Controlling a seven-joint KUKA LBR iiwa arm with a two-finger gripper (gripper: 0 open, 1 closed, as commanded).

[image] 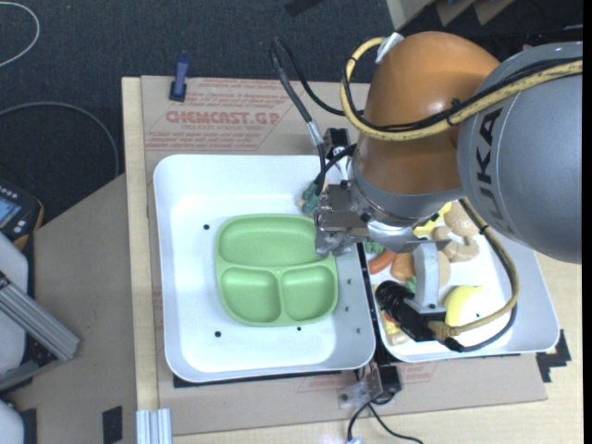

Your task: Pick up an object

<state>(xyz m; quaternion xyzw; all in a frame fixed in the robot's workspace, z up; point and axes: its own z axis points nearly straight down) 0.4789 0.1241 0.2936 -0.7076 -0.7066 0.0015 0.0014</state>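
Your left bin (176, 248): one smooth green three-compartment tray (276, 268), rounded corners, lying flat at centre. Pincer (329, 234) at the tray's right rim; you cannot tell its state.

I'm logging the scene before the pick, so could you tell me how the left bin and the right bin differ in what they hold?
The left bin holds one large thing, a green divided tray, lying flat with bare white floor around it. The right bin holds a crowded pile of small items, among them a yellow piece and an orange piece. The arm hides much of the right bin; the left bin shows almost whole. Both are shallow and white.
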